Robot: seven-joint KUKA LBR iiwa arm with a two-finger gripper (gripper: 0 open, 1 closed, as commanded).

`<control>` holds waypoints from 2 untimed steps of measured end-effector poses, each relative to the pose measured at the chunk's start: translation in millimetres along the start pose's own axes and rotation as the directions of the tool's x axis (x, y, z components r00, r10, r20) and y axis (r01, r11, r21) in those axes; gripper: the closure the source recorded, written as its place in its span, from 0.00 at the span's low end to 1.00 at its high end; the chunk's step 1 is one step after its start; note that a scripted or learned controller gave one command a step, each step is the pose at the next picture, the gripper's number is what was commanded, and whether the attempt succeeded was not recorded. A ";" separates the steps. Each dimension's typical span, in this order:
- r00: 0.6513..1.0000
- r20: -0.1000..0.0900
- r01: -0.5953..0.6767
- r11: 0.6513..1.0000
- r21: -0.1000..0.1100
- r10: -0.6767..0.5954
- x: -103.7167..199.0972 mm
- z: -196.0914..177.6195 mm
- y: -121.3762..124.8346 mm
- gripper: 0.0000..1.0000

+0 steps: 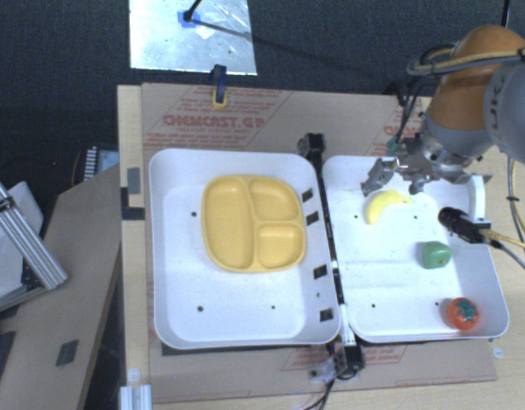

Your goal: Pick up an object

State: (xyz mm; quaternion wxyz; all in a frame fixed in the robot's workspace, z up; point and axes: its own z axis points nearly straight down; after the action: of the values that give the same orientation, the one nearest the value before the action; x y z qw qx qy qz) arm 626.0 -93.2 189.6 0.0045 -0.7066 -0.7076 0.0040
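Yellow banana (385, 204) lying in the far part of the right bin (390, 314), just under the gripper (399, 178). Curved, smooth, likely to roll or squirt sideways if pinched off-centre. Fingers spread, nothing between them. Arm (471, 84) reaching in from the far right, wrist bent down over the bin.

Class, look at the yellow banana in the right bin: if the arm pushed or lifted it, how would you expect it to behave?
The banana looks like a smooth, glossy toy, so it may slip between the fingers of the pincer. Its curved shape suggests it would pivot or spin when nudged rather than slide straight. It looks small and probably light and stiff.
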 end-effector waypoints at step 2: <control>1.000 0.001 0.004 1.000 -0.010 -0.004 9.1 40.5 -0.7 0.00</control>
State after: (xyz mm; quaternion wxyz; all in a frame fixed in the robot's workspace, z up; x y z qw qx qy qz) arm 624.8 -84.1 149.1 0.0008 -0.7052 -0.7090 0.0007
